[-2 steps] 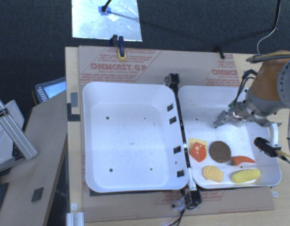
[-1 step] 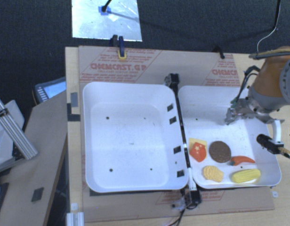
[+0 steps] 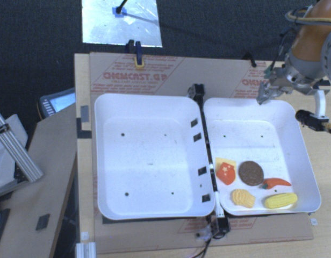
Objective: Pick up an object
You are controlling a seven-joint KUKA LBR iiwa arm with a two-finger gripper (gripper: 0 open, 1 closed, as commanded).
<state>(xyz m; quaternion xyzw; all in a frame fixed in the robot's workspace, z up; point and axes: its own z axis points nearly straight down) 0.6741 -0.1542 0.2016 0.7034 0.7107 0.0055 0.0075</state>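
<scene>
At the 4 o'clock corner of the right bin (image 3: pixel 294 144) lie the things I could pick, five of them huddled close. A yellow corn cob (image 3: pixel 280 200) rests at the near rim, its long axis running from 8 o'clock to 2 o'clock, the narrower end toward 8. Just above it a red chili pepper (image 3: pixel 276 183) lies nearly along the 9-to-3 line, its thick end at 9 o'clock beside the cookie, its thin tip trailing to 3 o'clock. The cookie (image 3: pixel 251 172) is a flat dark brown disc, round, with no long axis to speak of. Touching its 9 o'clock side is a pizza slice (image 3: pixel 225 171), yellow on top with a red patch below, its point aimed toward 6 o'clock. At 6 o'clock from the slice sits a small yellow-orange ridged piece (image 3: pixel 243 198), lying roughly from 10 to 4 o'clock.

My gripper (image 3: pixel 263 97) hangs at the bin's 1 o'clock corner, right over the far rim, well apart from all five things and with nothing between its fingers; whether the fingers are apart or together I cannot tell. My grey arm with its orange band (image 3: pixel 315 36) reaches in from 2 o'clock.

The left bin (image 3: pixel 149 155) lies beside, at 9 o'clock.
</scene>
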